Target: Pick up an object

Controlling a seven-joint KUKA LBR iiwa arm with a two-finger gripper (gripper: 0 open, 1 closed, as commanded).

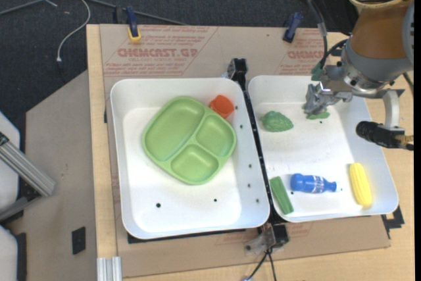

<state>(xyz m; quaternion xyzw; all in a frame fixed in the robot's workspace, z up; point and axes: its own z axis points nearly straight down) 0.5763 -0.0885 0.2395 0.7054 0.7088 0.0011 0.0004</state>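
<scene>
I read the gripper (318, 106) low over the right bin (388, 171), far side; can't tell how its jaws stand. A small green bit (320, 115) lies directly beneath it. Lettuce (277, 121) sits just left.

A single fixed camera hangs above the cardboard-topped bench (197, 43) and looks down at a slant, far enough back to take in both shallow white plastic bins (125, 141) and dark carpeted floor (39, 10) beyond the bench's far edge.
</scene>
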